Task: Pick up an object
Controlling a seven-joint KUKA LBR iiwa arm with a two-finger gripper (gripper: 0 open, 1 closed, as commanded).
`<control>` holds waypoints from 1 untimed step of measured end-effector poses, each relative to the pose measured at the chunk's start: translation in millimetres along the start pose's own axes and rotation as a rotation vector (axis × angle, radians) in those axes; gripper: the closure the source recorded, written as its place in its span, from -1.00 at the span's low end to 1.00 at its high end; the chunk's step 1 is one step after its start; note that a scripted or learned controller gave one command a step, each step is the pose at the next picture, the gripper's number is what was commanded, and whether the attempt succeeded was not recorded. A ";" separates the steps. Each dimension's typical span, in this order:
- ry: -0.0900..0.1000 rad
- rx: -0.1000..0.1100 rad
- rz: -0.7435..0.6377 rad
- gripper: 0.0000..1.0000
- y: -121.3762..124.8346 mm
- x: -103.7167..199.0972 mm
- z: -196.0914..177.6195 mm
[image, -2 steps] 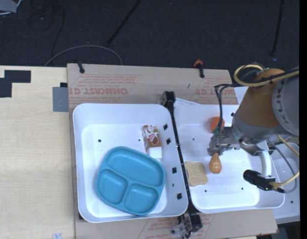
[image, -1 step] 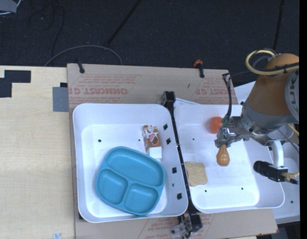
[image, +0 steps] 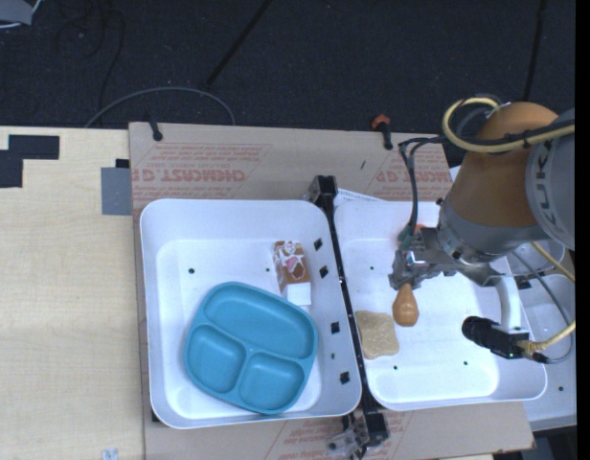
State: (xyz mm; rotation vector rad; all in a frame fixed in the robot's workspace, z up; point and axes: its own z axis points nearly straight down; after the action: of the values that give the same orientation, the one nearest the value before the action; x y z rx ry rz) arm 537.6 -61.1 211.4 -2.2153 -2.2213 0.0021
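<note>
In the left bin (image: 170,247), nearest the camera, lies a blue divided plate (image: 250,347); a small snack packet (image: 292,265) sits beyond it. Right of that bin, a tan sponge (image: 377,333) rests by the divider. Just past it, the gripper (image: 406,290) pinches a brown pear-shaped object (image: 405,307), hanging from its fingers.

You see a small orange-brown pear-shaped object (image: 405,307) in the right bin (image: 467,391), near its left wall and about midway between far and near edges, narrow end pointing up toward the far edge, just beside a tan sponge-like square (image: 377,334).
</note>
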 end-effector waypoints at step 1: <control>0.000 0.001 -0.001 1.00 -7.5 55.1 6.3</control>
State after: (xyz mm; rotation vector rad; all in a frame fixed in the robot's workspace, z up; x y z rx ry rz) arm 529.9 -5.9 205.2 -2.2132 -2.2221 0.0032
